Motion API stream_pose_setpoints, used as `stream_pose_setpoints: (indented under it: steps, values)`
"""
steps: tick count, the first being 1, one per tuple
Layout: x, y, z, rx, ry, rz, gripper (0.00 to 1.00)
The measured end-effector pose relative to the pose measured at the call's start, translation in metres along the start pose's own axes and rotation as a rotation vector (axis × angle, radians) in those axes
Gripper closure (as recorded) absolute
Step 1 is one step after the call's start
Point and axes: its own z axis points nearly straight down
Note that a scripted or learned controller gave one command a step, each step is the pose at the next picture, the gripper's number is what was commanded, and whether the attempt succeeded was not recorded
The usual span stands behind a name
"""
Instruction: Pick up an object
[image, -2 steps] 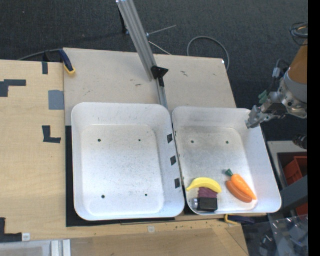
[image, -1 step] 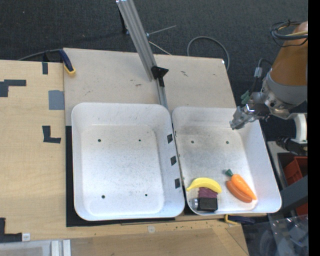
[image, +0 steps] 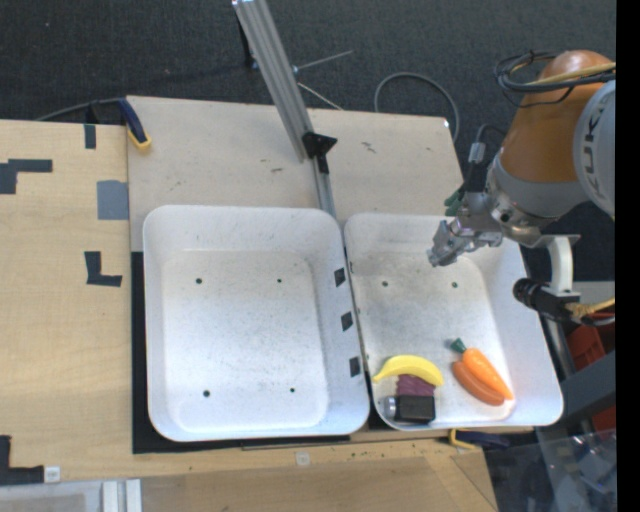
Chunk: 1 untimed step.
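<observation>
Left to right. Left bin: bare white floor, speckled. Right bin: three objects crowded along the near edge. Banana: probably light, stiff toy plastic, smooth and curved; best pinched across the mid-body. Dark block: touching the banana on its near side, crowding that approach; maroon top, black base. Carrot: just right of the banana, apart from it, near the bin wall; tapered, likely slippery; best gripped across the thick middle. Gripper: above the far end of the right bin, well apart from all three, nothing held; finger spread not discernible.
</observation>
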Motion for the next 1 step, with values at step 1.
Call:
stream_pose_setpoints:
  steps: [1]
  values:
    - [0.0512,-0.0116,-0.0034,-0.001,0.0,-0.001,1.0]
